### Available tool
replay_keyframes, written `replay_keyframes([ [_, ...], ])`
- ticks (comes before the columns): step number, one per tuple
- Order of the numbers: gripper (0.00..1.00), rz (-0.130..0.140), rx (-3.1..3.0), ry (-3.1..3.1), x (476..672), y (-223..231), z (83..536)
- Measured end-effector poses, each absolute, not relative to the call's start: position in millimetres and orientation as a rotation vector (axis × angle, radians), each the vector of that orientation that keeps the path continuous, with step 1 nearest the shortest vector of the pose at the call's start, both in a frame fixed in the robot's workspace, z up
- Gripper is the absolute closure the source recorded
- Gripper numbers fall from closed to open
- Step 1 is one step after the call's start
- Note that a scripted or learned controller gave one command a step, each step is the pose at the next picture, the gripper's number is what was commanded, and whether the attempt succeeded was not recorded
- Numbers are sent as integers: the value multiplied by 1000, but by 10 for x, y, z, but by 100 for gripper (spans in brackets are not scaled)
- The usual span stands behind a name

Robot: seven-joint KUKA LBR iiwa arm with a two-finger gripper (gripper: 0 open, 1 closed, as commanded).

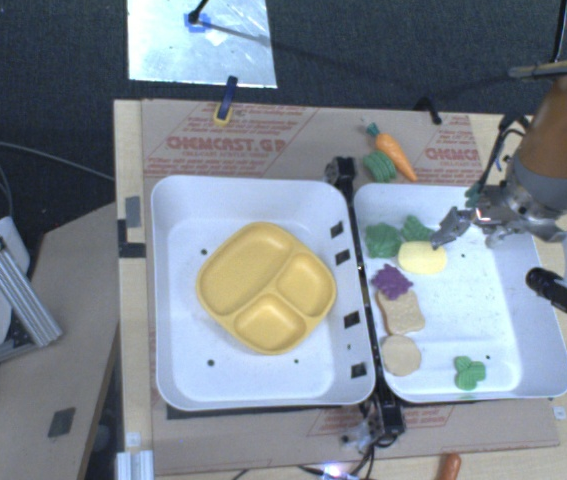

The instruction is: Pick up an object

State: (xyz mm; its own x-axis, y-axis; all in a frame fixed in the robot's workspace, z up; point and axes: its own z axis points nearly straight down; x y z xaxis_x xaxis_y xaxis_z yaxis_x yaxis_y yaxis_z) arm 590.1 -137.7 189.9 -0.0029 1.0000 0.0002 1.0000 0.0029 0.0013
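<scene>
Hovering low over the right bin (543, 368), the gripper (453, 230) sits just above and beside a pale yellow lemon-like piece (422, 259), and from where I stand I cannot tell how its pincer is set, wide or narrow, since the dark tip is too small and blurred against the white floor. That yellow piece looks to me the likeliest target: a smooth, rounded toy food, probably light hollow plastic, stiff enough to take a squeeze but slick enough to squirt out sideways if caught off centre, so I would take it across its short width, square through the middle. It lies in the upper left part of the bin, crowded by neighbours: a green leafy piece (383, 239) just to its left, another green bit (417, 230) touching its top edge, and purple grapes (392, 281) just below. Further down lie a slice of toast (403, 311), a round biscuit (400, 354) and a small green broccoli (469, 372) near the front wall. The centre and right of this bin are bare, giving good room to lift and swing away, while the divider between bins is close on the left. The left bin (173, 298) holds a yellow divided plate (266, 286), and a carrot (395, 152) rests outside on the cardboard.
</scene>
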Motion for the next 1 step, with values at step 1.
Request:
replay_keyframes([
  [1,0,-8,2228,2232,5305,-980,941],
])
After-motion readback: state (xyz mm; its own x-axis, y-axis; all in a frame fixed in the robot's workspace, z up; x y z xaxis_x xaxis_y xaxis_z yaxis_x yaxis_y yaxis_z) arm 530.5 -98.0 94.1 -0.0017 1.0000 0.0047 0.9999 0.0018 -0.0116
